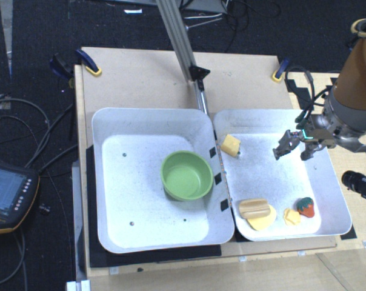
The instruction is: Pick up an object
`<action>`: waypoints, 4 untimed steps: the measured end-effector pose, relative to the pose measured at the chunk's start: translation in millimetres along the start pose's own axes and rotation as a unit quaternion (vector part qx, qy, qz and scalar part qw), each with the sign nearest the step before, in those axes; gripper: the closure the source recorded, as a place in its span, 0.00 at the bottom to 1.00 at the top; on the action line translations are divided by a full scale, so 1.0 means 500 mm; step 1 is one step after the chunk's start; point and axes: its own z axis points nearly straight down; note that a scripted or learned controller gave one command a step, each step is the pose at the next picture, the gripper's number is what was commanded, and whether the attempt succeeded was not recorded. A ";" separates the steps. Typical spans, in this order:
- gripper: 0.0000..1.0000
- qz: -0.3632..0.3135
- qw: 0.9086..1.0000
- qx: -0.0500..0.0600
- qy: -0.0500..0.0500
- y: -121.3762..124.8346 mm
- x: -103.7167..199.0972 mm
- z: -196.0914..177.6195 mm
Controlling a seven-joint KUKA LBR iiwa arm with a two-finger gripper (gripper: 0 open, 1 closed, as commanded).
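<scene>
Overhead slanted view of a bench (pixel 140 83) bearing two shallow white bins side by side. The left bin (pixel 122 223) holds a green bowl (pixel 186 175), upright, near the bin's right half. The right bin (pixel 262 126) holds four small items: a yellow block (pixel 231 145) near its upper left, close to the wall shared with the left bin; a tan and yellow hot-dog-like toy (pixel 256 213) along the near edge; a small yellow piece (pixel 292 217) to its right; and a red toy with a green top (pixel 306 207), resembling a strawberry, touching or just beside that yellow piece. The arm (pixel 352 102) enters from the right, and its gripper (pixel 297 148) hangs over the upper right part of the right bin, with its two dark fingers (pixel 283 145) spread apart and nothing between them. No item lies beneath the open claw: the yellow block sits well to its left at about the same height in the view, while the hot-dog-like toy, the small yellow piece and the red toy lie nearer the camera, below the claw in the view, by the bin's near rim. Blue and yellow clamps (pixel 87 62) grip the bench's far corners.
</scene>
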 end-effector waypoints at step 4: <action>0.00 0.000 1.000 0.003 0.000 -0.017 0.023 0.368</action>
